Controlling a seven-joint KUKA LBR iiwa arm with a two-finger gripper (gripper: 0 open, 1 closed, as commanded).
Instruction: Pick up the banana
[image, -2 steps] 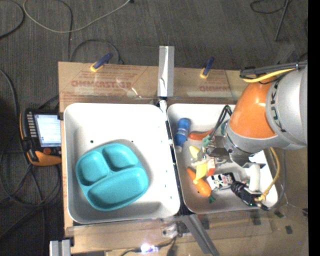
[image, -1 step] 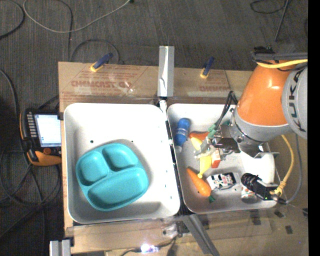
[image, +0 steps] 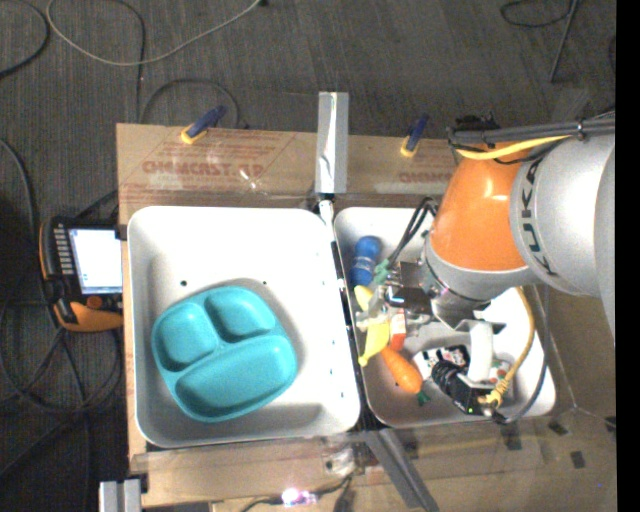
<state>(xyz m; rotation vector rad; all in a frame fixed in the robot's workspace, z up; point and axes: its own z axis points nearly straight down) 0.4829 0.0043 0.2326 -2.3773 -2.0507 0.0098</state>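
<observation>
Banana (image: 372, 340) lies at the right bin's (image: 535, 400) left wall beside the carrot (image: 404, 371), under the gripper (image: 400, 300) (finger state: cannot tell). Likely light, smooth plastic; grip mid-body, across its curve.

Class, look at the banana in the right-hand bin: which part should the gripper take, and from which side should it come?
Probably the banana at its lower visible stretch, from straight above. It lies close along the right bin's left wall, with the carrot against its lower end and the blue bottle above, so a sideways approach looks blocked. Its upper part is cluttered.
</observation>
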